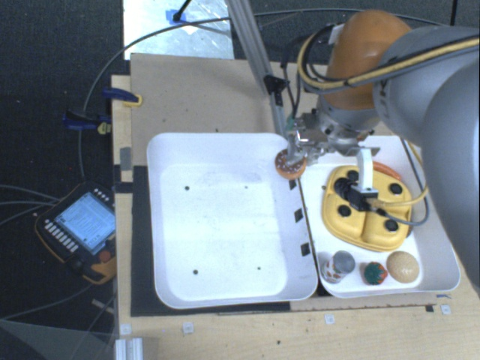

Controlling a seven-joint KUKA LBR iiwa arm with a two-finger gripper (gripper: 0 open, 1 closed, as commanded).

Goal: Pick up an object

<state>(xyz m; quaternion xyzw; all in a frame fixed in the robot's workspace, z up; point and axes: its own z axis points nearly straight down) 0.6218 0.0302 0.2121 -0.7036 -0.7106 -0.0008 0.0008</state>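
A: Start at the gripper (pixel 294 153). What is it doing?

B: It hangs over the seam between the two bins, at their far edge. Right under its tip sits a small round brownish object (pixel 289 166) — ring-like, speckled. It looks pinched between the fingers, so I read the gripper as clenched on it.

A: And where is that object relative to the bins?

B: Above the far right corner of the left bin (pixel 217 223), just beside the wall it shares with the right bin (pixel 439 265). Whether it touches the rim I cannot tell.

A: Move outward. What lies in the right bin?

B: A large yellow toy (pixel 367 208) with black buttons, under the wrist. A white strip hangs from the gripper assembly down across it. Along the near edge there is a grey-topped little piece (pixel 342 263), a green and red ball (pixel 374 273) and a beige egg shape (pixel 403 265), set close in a row.

A: The arm itself?

B: Grey, with the orange band (pixel 367 40) above the wrist and yellow cables looped around it — it fills the upper right.

A: And the surroundings?

B: The bins rest on a tan bench board (pixel 187 96) over dark matting. A blue clamp (pixel 86 120) grips the board's left edge. On the dark carpet to the left lies a teach pendant (pixel 81 227) with a lit screen, cables trailing from it. A slanted metal pole (pixel 251 40) rises at the back.
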